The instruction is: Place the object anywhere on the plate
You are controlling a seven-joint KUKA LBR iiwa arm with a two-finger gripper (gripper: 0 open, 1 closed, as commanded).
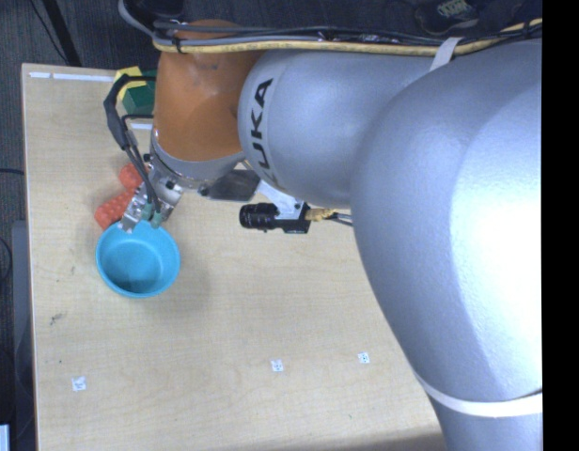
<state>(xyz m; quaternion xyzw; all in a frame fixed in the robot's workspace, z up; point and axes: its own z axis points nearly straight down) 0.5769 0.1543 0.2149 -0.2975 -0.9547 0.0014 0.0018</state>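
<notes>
My arm fills the view from 12 o'clock round to 5 o'clock, its grey body running down to the orange band above the wrist. Below that band, my gripper points toward 8 o'clock over the pale wooden bench. Its tip hangs right at the 12 o'clock rim of the blue dish. The tip is small and partly lost against what lies behind it. I cannot tell whether my gripper is spread or pressed together, nor whether it pinches anything.

The blue dish sits at about 8 o'clock from the middle of the view, round and deep-sided, with its opening upward. The orange-red object lies on the bench just beside the dish, at 11 o'clock from it and outside the rim. My gripper tip covers its 3 o'clock side. It looks like more than one piece, but I cannot make out its shape.

Toward 12 o'clock from the dish, near the bench's far edge, a yellow and green thing peeks out beside my orange band. A black cable loops down the 9 o'clock side of my wrist. A black plug juts from my arm at 3 o'clock of the gripper. Three small markers dot the bench near its 6 o'clock edge.
</notes>
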